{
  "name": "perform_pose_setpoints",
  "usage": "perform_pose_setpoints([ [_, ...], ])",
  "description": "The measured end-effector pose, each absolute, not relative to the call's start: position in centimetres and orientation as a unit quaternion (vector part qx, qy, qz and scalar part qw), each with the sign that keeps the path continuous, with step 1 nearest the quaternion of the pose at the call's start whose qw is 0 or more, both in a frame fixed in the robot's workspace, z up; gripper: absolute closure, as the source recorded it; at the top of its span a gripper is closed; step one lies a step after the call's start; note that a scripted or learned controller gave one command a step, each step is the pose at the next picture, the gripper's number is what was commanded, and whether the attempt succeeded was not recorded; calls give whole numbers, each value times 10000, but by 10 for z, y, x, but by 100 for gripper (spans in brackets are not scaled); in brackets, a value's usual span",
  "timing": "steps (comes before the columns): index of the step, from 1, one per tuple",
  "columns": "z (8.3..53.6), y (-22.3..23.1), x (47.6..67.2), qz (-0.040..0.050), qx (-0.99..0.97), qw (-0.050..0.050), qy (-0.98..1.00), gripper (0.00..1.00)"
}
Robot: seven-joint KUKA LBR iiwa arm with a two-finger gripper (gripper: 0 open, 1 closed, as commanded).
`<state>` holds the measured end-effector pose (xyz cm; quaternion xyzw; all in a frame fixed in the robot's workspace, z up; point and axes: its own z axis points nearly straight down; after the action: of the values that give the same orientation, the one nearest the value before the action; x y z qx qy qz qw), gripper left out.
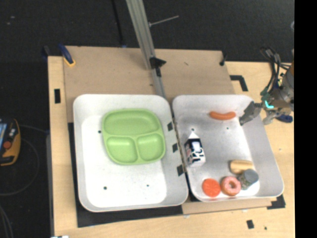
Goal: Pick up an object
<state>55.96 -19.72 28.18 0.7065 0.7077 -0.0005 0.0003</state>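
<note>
Gripper: the gripper (257, 114) sits at the right edge of the camera view, over the upper right rim of the right bin (257, 138). One grey finger (249, 113) slants down toward the bin; a second shows beside it near the frame edge. Whether they are apart or together I cannot tell, and nothing shows between them.
Arm: a cluster of cables and a small teal light sit just above the gripper; the rest is cut off by the frame.
Right bin, top: an orange sausage (222, 115) lies flat, just left of the gripper and apart from it.
Right bin, middle: a small black-and-white milk carton (194, 149) lies near the left wall.
Right bin, lower right: a tan bread roll (240, 165), a grey round piece (249, 177), a pink doughnut (230, 185) and an orange-red disc (211, 188) are bunched close together.
Left bin: the left bin (94, 182) holds a green divided plate (133, 136) in its upper half.
Bench: both bins rest side by side on a tan board (99, 73), with a metal post (143, 33) rising behind them.
</note>
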Motion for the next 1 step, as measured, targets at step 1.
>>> perform_pose_setpoints([
  [1,282,-197,560,-1,7064,9,7078,0],
])
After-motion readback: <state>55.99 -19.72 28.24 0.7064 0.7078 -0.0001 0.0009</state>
